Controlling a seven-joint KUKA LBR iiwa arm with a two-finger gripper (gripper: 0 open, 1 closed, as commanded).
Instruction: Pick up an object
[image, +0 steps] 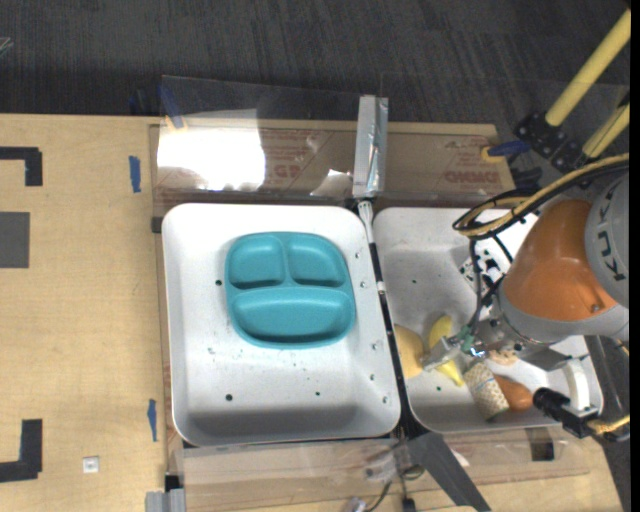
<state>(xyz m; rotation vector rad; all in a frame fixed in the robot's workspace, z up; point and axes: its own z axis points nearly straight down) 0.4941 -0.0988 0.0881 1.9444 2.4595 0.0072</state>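
Your gripper (462, 347) is low in the right bin (420, 260); you cannot tell its state from here. A yellow object (441, 329) lies just beside it, a cork-like cylinder (485, 388) just below. Well left, a teal divided plate (290, 288) fills the left bin (190, 330).

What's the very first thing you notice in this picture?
A big turquoise divided plate sits in the middle of the left white bin. Next comes the arm's bright orange band, over the right bin. Below it, the gripper hangs over a jumble of small things, among them a yellow piece and a cork-like cylinder.
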